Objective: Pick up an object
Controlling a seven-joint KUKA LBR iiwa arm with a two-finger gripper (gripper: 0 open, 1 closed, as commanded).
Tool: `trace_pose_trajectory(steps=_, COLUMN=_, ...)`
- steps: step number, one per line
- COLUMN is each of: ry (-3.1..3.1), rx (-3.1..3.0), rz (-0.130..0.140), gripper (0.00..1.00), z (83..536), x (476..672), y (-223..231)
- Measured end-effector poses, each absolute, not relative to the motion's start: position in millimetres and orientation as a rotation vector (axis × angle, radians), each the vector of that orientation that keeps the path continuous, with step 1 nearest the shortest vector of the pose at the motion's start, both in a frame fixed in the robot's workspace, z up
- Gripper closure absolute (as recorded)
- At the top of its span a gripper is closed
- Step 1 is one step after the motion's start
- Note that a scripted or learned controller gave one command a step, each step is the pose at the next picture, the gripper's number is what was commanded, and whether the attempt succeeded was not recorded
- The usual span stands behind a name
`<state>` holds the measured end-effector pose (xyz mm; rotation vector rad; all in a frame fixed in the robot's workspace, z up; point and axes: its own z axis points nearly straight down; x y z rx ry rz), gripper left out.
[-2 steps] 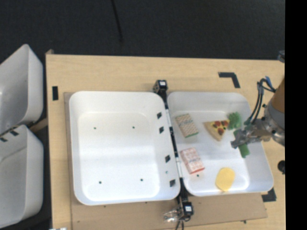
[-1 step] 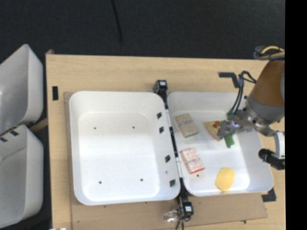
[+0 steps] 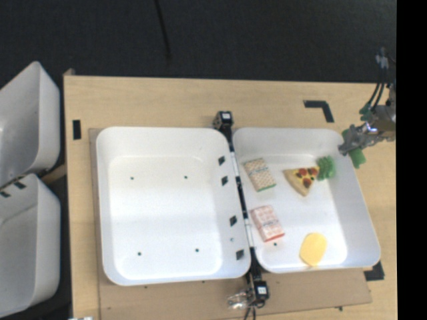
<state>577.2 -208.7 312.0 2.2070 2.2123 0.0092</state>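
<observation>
Gripper (image 3: 355,145) hovers at the right bin's (image 3: 347,245) far corner, apparently clutching something green (image 3: 358,157); broccoli (image 3: 326,167) lies just left.

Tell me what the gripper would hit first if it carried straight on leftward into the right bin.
Probably the green leafy toy, just inside the right white bin; the gripper sits at that bin's upper right rim, though its height is unclear.

Two bins (image 3: 107,179), five small objects (image 3: 265,222)
</observation>
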Motion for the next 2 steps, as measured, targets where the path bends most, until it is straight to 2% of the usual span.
trace_pose_trajectory(steps=1, ry=2.233, rx=2.221, rz=-0.005, gripper=1.0, z=222.6, x=528.3, y=-154.4)
trace_pose_trajectory(steps=2, ry=2.219, rx=2.215, rz=0.004, gripper=1.0, z=113.0, x=508.4, y=-195.5)
